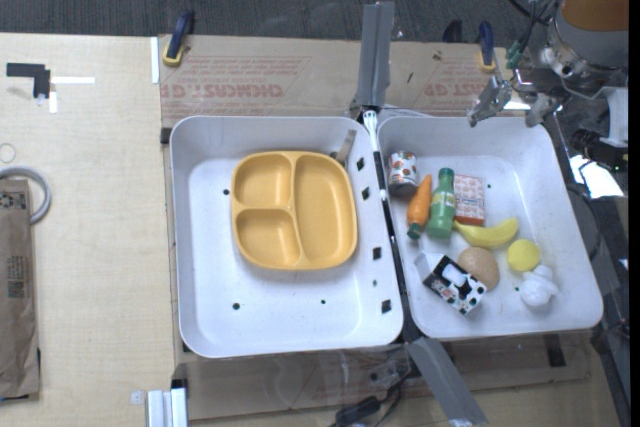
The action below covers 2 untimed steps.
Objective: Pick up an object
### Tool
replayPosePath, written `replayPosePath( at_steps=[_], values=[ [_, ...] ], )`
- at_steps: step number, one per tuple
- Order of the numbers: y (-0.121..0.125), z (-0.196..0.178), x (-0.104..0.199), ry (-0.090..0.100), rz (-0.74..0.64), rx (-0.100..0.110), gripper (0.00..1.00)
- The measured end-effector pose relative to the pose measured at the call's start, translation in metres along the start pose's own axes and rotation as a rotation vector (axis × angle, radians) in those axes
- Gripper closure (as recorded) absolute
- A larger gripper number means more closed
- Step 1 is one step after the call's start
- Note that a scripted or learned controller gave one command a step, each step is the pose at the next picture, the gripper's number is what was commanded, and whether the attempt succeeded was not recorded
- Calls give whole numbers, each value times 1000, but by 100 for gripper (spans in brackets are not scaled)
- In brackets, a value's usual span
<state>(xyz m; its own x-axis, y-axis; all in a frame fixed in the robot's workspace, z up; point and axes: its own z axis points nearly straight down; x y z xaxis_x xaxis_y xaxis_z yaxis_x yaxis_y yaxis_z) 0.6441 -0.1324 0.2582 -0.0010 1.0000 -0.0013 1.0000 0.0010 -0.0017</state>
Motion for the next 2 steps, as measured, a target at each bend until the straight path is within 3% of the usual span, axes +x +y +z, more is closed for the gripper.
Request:
replayPosePath(
  at_steps=[1, 2],
  values=[
    [15, -52, -30, -1, 229, -1, 0],
    [-8, 89, -5, 0, 162, 1, 0]
  ],
)
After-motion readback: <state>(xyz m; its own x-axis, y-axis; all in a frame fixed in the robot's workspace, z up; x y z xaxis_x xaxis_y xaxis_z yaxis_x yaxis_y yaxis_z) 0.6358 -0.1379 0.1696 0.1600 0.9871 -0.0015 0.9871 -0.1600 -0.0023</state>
